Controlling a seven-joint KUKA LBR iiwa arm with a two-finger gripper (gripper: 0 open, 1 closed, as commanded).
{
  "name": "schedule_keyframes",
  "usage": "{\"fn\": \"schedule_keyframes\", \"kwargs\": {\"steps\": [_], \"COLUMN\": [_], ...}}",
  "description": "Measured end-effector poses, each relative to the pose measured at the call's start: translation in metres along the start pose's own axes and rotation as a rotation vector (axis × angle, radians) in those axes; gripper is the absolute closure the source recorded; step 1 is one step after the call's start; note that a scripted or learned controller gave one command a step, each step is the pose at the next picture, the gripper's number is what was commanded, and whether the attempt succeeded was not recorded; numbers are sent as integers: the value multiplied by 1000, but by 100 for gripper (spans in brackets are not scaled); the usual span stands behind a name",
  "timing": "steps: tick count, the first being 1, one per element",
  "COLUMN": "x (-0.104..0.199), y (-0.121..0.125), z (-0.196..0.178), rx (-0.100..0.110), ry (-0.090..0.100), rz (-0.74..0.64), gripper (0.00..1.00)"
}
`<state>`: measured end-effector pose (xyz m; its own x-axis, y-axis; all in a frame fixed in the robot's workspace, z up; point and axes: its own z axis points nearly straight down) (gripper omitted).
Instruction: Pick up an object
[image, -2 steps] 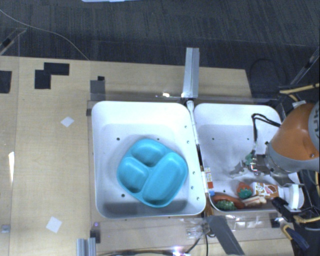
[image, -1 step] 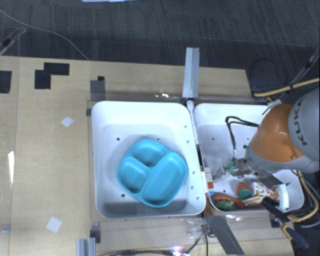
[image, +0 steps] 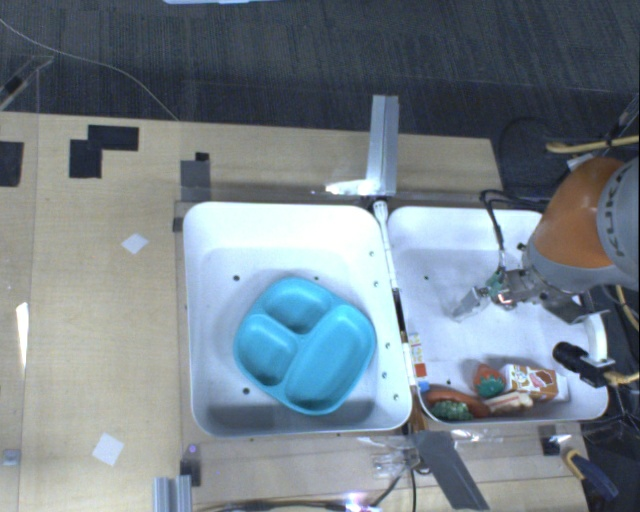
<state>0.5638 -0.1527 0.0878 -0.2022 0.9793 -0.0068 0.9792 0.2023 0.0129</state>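
- The gripper (image: 478, 297) hovers over bare floor in the right bin (image: 440, 250); whether its fingers are apart is unclear.
- The small objects (image: 500, 390) lie well apart along the near wall, so closing here likely grabs nothing.
- The wall could block a grasp.

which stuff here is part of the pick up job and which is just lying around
For the job:
- hand, over the right bin
- small items piled at that bin's near edge, candidates to pick

Just lying about:
- blue divided plate in the left bin
- black marks on the bench
- cables on the dark floor
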Motion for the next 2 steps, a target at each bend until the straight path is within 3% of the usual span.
{"fn": "schedule_keyframes", "kwargs": {"steps": [1,2], "x": [33,62], "y": [-66,-59], "z": [-2,-3], "rx": [0,-5], "ry": [2,-4], "rz": [46,-363], "gripper": [0,0]}}
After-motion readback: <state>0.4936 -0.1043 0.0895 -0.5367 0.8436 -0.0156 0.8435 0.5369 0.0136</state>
